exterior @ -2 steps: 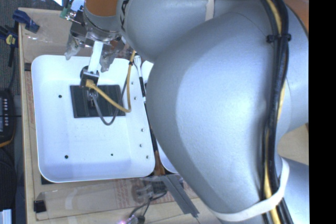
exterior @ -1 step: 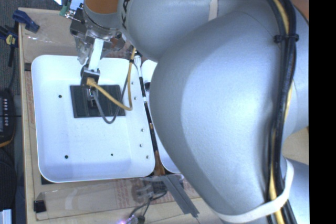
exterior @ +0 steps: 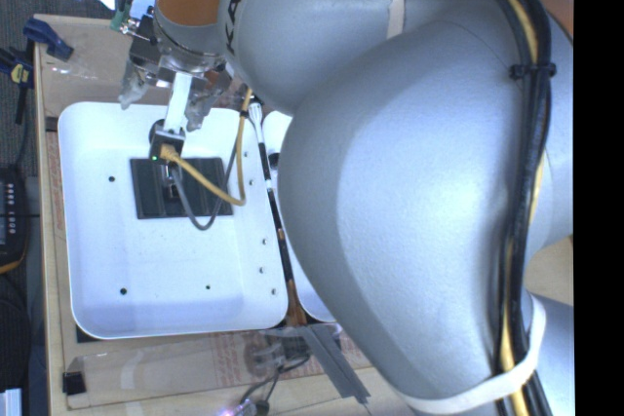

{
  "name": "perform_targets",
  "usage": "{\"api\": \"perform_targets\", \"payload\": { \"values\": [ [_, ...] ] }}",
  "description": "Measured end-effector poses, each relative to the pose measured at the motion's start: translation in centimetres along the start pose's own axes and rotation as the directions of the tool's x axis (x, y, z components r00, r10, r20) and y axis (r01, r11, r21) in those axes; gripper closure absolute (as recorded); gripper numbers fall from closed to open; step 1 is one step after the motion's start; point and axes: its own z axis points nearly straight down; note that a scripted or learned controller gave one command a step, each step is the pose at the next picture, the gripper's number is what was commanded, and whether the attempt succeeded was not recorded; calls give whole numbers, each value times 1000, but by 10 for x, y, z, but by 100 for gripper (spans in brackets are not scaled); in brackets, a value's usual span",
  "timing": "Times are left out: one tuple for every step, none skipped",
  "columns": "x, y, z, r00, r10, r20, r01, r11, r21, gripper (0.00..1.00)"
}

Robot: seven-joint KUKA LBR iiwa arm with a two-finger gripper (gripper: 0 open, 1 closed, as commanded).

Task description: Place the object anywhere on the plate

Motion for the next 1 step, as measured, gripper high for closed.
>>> {"api": "perform_targets", "payload": {
  "values": [
    [2, -2, -9, 1000, -11, 1, 11, 1000, 2, 100]
  ]
}}
